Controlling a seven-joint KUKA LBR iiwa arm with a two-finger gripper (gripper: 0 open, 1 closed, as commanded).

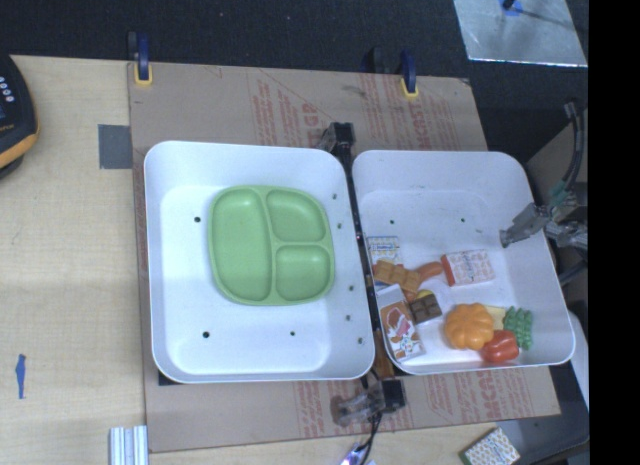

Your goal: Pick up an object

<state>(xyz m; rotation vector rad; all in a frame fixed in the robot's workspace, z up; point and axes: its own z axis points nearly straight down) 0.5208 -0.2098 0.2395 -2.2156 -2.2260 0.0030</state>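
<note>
My gripper [522,226] reaches in from the right over the right edge of the right bin [440,168], with nothing seen in its grasp. Left of and below it, in that bin, lie a small red and white box [468,268], an orange-brown toy piece [408,275], a small printed carton [383,249], a dark chocolate block [425,307], a printed card packet [399,333], an orange toy pepper [468,325], a red toy vegetable [500,350] and a green toy piece [519,323].
The left bin [180,343] holds a green divided plate [270,244]. Both bins sit on a cardboard sheet [250,103] held by clamps at the back. A dark device [12,113] lies at the bench's far left.
</note>
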